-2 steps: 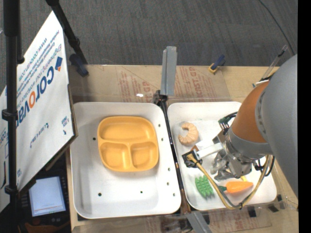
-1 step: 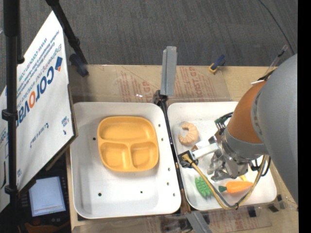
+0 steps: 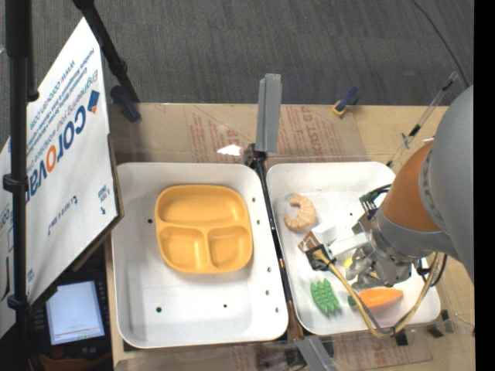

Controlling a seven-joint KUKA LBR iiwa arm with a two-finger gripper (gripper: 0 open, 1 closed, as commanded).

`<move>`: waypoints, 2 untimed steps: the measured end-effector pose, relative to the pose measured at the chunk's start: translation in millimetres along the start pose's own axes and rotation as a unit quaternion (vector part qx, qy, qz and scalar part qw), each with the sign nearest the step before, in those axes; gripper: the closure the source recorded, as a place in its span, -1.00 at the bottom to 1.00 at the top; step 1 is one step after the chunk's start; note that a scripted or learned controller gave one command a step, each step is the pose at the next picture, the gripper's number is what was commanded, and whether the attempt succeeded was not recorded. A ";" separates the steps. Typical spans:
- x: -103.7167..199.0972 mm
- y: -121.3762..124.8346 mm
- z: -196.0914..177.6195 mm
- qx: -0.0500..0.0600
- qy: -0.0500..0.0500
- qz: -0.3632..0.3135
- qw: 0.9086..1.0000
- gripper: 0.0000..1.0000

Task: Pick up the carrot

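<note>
While the carrot (image 3: 380, 297) lies in the right bin (image 3: 340, 178), the hand (image 3: 370, 273) hovers above, grip state unclear.

A white signboard (image 3: 62, 145) leaning at the left is showing the sideways word "corovis"; its smaller print is staying unreadable.

Two white bins stand side by side on the bench. The left bin (image 3: 139, 315) holds a yellow divided plate (image 3: 204, 228). In the right bin (image 3: 340, 178) lie a croissant (image 3: 300, 212), a green spiky toy (image 3: 325, 295) and the carrot (image 3: 380, 297) near the front edge. The gripper (image 3: 362, 267) is low over this bin, just above the carrot; the arm (image 3: 433, 199) covers part of the bin.
</note>
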State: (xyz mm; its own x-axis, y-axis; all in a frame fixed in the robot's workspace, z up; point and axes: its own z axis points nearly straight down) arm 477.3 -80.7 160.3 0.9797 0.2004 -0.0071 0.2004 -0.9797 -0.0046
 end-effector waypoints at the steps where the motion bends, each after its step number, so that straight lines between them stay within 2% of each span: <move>1: -1.9 -2.2 24.8 0.000 0.000 -0.003 1.000 1.00; 2: 6.3 -43.5 -24.9 -0.001 0.000 -0.002 1.000 1.00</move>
